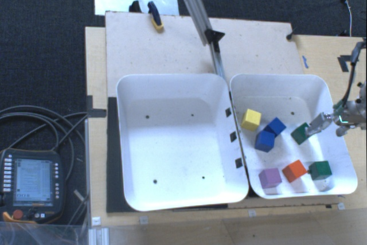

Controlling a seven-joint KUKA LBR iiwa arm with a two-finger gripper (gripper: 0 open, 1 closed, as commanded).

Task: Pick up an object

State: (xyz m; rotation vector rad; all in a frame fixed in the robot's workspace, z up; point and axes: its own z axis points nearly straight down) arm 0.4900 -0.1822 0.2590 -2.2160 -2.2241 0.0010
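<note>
Cubes fill the right bin (321, 84) I'm watching: nearest me a purple cube (270, 177), an orange cube (295, 170) and a green cube (320, 169); farther back two blue cubes (269, 135) touching and a yellow cube (250, 119). My claw (314, 125) sits against another green cube (300, 133) by the right wall; I cannot tell its state. Beyond, a metal rod (195, 6) slants across the pale counter (172, 49).

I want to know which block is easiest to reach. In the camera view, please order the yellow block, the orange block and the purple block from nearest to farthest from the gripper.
1. Orange block: nearest, toward the right bin's near edge, below-left of the gripper.
2. Yellow block: farther, toward the divider between the bins.
3. Purple block: farthest, close to the yellow block's distance, at the near edge.
</note>
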